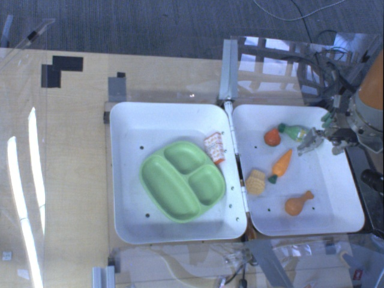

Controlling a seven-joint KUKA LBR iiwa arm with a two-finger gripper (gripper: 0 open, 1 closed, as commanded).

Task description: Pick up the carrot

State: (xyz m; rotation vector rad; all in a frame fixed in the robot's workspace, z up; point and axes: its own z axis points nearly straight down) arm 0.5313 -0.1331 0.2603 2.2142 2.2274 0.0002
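Robot manipulation lab bench, seen from above.

A test setup is indicated rather than a home or kitchen: two shallow white bins point(174, 116) point(336, 221) are set side by side on a pale wooden bench point(72, 161), fixed with metal brackets point(117, 89) and a metal rail point(228, 71). Black tape markers point(60, 69) are stuck to the benchtop, and a clear panel point(24, 161) is stood along its left side. A loose cable point(300, 8) is laid over grey carpet point(150, 11) behind the bench. Toy food point(297, 204) and a green divided plate point(183, 180) are placed in the bins as props, and part of the grey and orange arm point(366, 101) is seen at the right.
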